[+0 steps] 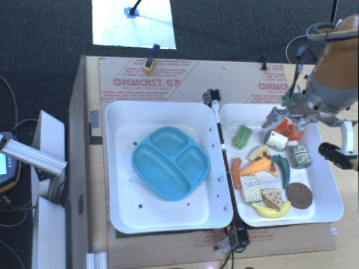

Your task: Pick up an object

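My gripper hangs over the back of the right bin, its grey fingers spread apart and open. Just beneath it lies a red-orange toy; whether the fingers touch it I cannot tell. A small white cylinder lies right in front of that toy. Also in this bin are a green piece, a carrot, a dark green pepper, a small can, a brown disc and a banana.
The left bin holds a blue divided plate. A divider rail runs between the bins. A black arm part sticks out over the right bin's right rim. A sandwich slice and a checkered cracker crowd the bin's front.
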Robot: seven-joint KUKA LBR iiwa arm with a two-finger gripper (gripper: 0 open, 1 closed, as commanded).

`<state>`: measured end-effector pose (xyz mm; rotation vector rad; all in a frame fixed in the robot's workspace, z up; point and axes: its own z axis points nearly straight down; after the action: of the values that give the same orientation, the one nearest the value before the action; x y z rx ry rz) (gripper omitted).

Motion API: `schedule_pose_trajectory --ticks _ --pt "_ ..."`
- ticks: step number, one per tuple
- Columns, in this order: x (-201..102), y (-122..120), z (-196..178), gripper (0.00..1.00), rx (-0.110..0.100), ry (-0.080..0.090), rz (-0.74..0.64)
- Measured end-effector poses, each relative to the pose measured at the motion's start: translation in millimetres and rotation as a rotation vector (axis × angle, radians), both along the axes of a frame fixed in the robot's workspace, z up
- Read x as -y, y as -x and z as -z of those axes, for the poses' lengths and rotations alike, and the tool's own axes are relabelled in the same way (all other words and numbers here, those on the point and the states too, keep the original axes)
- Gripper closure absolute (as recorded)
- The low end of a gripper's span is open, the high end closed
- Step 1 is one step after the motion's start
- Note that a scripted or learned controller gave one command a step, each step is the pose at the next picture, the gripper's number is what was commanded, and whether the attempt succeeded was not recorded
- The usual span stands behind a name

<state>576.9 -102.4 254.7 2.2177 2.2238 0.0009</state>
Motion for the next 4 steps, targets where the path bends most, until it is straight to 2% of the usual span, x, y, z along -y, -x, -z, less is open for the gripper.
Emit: schedule_pose_trajectory --ticks 1,2,3,4 --pt "19 12 104 0.00 -0.004 -0.001 0.002" --pt "49 26 161 0.00 0.002 0.000 0.000" --pt "-7 -5 171 0.00 0.000 -0.001 -0.001" --pt "11 -26 170 0.00 0.000 0.000 0.001"
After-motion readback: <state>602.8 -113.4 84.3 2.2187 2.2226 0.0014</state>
